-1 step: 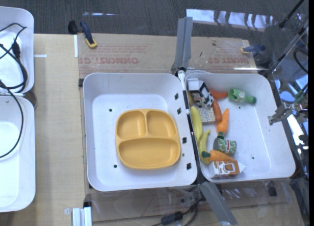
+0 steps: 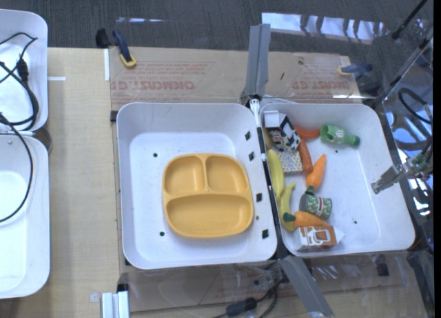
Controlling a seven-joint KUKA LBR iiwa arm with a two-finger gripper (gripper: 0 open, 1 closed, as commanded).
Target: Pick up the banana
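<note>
Here the banana [image 2: 275, 172] lies well left of the hand [image 2: 383, 183].

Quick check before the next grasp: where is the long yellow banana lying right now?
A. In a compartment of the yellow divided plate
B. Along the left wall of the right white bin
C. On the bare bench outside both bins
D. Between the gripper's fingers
B: the long yellow banana lies lengthwise against the left wall of the right white bin, apart from the yellow divided plate in the left white bin.
</note>
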